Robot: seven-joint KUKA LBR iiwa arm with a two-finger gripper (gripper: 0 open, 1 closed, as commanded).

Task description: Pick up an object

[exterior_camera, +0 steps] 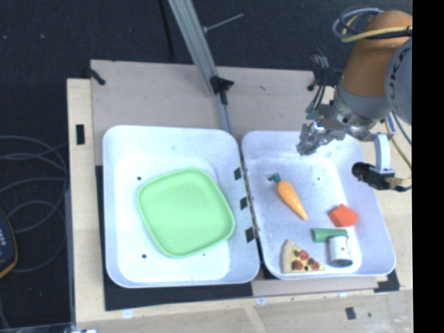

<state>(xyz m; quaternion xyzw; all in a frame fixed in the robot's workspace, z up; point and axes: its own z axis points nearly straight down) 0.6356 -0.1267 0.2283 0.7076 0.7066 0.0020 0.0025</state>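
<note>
The pincer [309, 144] hangs above the right bin's [267, 148] far edge, its grip state impossible to tell. Nearest in that bin lies a carrot [291, 196] — then an orange block [343, 216], a pizza slice [300, 259] at the near edge. A green plate [184, 212] fills the left bin [125, 144].

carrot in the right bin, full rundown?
The carrot is a toy that looks plastic: a smooth orange cone with a small green stem cap. It lies flat on the right bin floor, mid-left, cap toward the upper left and tip toward the lower right. Nothing touches it; the gripper hangs above, apart.
</note>
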